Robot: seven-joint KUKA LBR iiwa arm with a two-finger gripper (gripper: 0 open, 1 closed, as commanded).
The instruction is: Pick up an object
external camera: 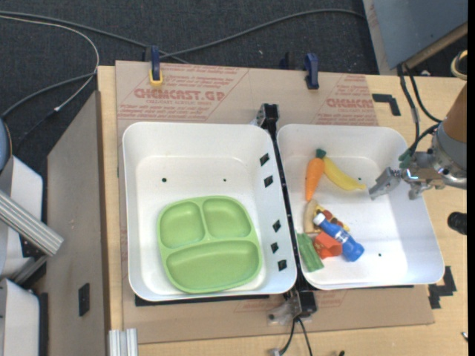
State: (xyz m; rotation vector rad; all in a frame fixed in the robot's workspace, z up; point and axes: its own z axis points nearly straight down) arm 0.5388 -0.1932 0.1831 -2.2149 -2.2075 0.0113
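Right bin: claw (387,182) poised, toys to its left.
Claw fingers spread, gripping nothing; banana (343,177) just left of it, carrot (315,175) beyond, blue bottle (343,242) lower left.

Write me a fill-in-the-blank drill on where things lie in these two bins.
1. The green tray lies in the ____ bin.
2. The carrot touches a yellow ____.
3. The pincer hangs over the ____ bin.
4. The tray has ____ compartments.

Missing words: left; banana; right; three
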